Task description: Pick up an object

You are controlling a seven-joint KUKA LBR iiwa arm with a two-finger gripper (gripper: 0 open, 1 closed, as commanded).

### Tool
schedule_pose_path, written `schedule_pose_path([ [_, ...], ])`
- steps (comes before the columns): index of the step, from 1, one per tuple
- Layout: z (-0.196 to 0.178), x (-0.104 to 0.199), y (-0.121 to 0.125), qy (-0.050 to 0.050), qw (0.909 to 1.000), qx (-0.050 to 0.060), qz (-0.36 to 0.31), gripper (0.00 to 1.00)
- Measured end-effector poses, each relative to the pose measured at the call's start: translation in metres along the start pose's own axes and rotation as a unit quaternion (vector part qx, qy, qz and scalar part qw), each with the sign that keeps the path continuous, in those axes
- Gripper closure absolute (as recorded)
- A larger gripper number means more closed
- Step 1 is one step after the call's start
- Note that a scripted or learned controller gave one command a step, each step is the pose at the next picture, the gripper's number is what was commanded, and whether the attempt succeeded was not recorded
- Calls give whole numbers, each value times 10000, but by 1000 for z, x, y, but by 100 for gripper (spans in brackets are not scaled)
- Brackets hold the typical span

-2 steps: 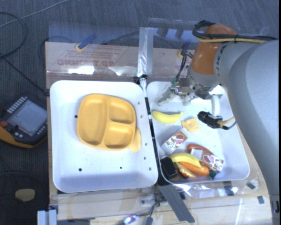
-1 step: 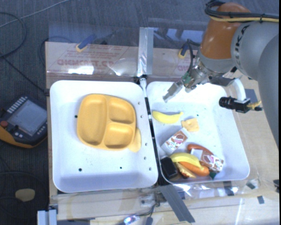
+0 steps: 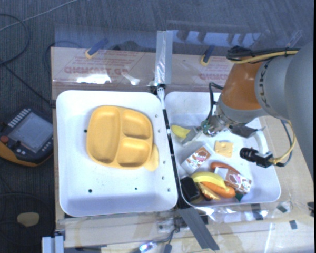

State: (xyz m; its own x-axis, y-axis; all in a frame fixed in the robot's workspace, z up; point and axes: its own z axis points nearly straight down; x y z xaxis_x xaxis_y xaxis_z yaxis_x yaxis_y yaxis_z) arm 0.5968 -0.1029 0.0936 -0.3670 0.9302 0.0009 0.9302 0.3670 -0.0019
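Two white bins sit side by side on the bench. A yellow divided tray (image 3: 121, 137) lies in the left bin (image 3: 68, 194). Over the right bin (image 3: 268, 191), the claw (image 3: 206, 127) hangs just beside a yellow wedge (image 3: 180, 132); whether it grips anything I cannot tell. Toy foods crowd the near corner, among them a banana (image 3: 208, 178) and a cheese square (image 3: 224, 148).

The divided tray (image 3: 120, 137) in the left bin (image 3: 68, 194) looks smooth matt yellow plastic; both bins are glossy white plastic, the floor (image 3: 21, 46) rough grey carpet.
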Motion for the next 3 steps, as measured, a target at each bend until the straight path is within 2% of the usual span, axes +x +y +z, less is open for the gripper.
schedule_pose_path([
  [1, 4, -15, -44, -42, 9991, -93, 405, 0],
  [2, 5, -21, 30, -53, 9991, -88, 412, 0],
  [3, -2, -21, 31, -39, 9990, -83, 430, 100],
])
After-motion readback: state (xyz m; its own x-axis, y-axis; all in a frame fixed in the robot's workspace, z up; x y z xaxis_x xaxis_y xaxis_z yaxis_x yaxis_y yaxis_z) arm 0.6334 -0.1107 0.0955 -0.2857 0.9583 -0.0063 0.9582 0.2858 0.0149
